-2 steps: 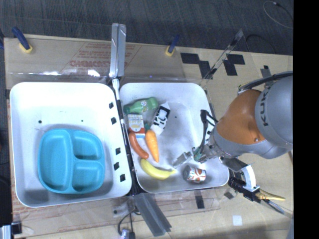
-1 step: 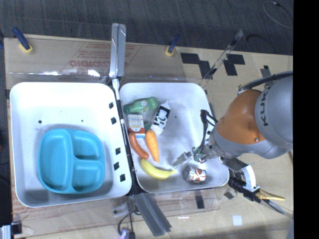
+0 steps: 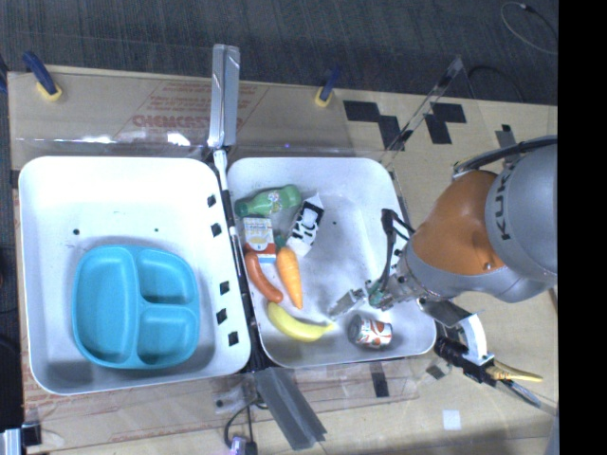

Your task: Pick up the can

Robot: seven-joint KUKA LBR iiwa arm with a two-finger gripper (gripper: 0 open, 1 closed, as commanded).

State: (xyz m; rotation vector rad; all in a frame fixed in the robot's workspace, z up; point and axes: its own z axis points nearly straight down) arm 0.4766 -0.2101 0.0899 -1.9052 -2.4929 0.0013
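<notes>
The can (image 3: 370,331), silver with red markings, lies on its side near the front edge of the right bin (image 3: 356,173). My gripper (image 3: 362,299) hangs just above and behind the can, reaching in from the right. Its fingers (image 3: 343,301) stand open with nothing between them, and the can sits just in front of them, apart from the pads.
The right bin also holds a banana (image 3: 297,324), a carrot (image 3: 288,276), a red sausage (image 3: 263,277), a white and black carton (image 3: 305,226) and a green packet (image 3: 267,201). A blue divided tray (image 3: 137,305) lies in the left bin (image 3: 57,188).
</notes>
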